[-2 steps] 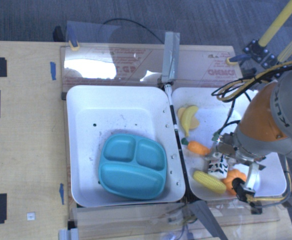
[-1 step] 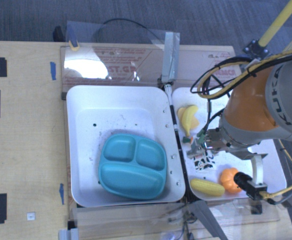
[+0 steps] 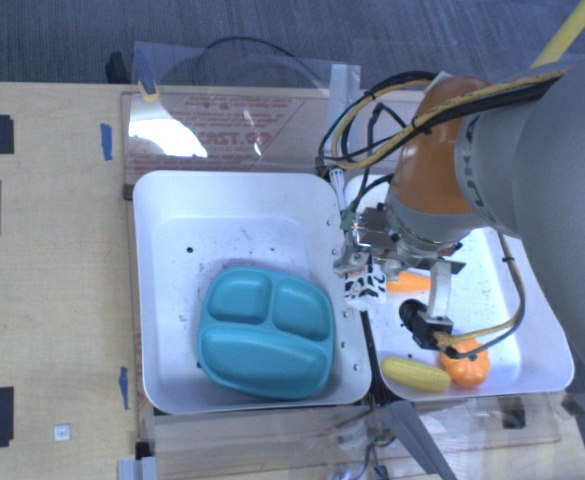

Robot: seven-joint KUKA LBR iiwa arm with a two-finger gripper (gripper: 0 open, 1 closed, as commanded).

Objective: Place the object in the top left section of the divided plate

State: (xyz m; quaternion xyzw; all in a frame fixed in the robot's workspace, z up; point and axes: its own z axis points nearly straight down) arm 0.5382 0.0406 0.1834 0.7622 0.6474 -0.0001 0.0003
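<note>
Yellow corn [image 3: 416, 374] in right bin [image 3: 532, 308], below claw [image 3: 372, 268]; grip unclear.

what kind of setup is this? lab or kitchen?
Likely a robot lab pick-and-place bench, not a kitchen: two white bins side by side, loose cables on the arm, toy corn, a blue divided plate.

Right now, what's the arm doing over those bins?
The KUKA arm is reaching in from the right, with its gripper low over the right bin, near the wall shared with the left bin. A small black-and-white object sits at the gripper's tip, but a grasp can't be confirmed. A yellow corn piece and an orange toy lie at the right bin's near edge. The teal divided plate sits in the left bin with nothing in its sections yet.
</note>
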